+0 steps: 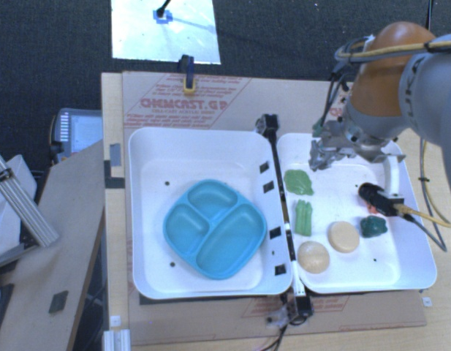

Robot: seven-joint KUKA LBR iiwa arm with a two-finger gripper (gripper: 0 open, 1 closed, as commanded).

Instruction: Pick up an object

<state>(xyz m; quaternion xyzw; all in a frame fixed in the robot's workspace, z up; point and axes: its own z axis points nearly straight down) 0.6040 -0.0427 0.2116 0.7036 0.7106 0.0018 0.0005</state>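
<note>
The claw (319,159) hung over the far left part of the right bin (400,273); whether it was wide or narrow could not be told. Just beside it, toward the camera, a green leaf (298,181) lay on the bin floor. Nearer still lay a green ridged piece (303,217). Beyond that, two tan discs (343,236) (313,257) sat close together near the front wall. A dark green lump (373,227) lay to the right of the discs. All five lay apart from the claw. In the left bin (148,156) a blue divided plate (214,227) rested flat. Both bins sat side by side on the tabletop (112,123).
</note>
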